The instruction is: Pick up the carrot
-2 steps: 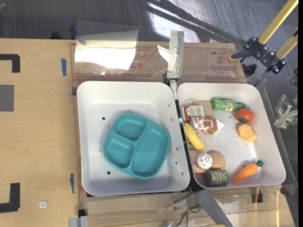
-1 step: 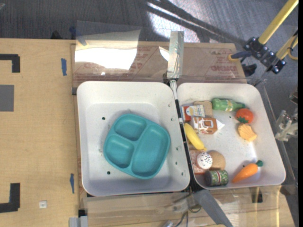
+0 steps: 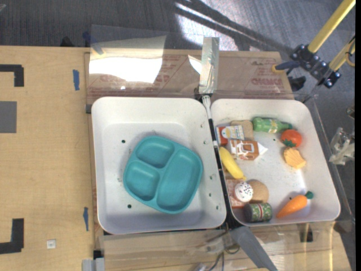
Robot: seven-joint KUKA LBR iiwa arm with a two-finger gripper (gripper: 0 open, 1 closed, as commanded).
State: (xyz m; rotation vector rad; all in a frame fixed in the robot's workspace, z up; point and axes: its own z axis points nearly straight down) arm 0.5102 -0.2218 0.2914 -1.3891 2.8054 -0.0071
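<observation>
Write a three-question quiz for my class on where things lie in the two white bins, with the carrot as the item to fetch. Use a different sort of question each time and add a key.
1. True or false: the carrot lies in the same bin as the teal divided plate.
2. Multiple choice: the carrot lies near which corner of the right bin, as the camera sees it? A) top left B) top right C) bottom right
3. Fill the gap: the yellow banana lies along the right bin's ____ wall.

Key
1. False; the plate is in the left bin, the carrot in the right one.
2. C
3. left
</observation>
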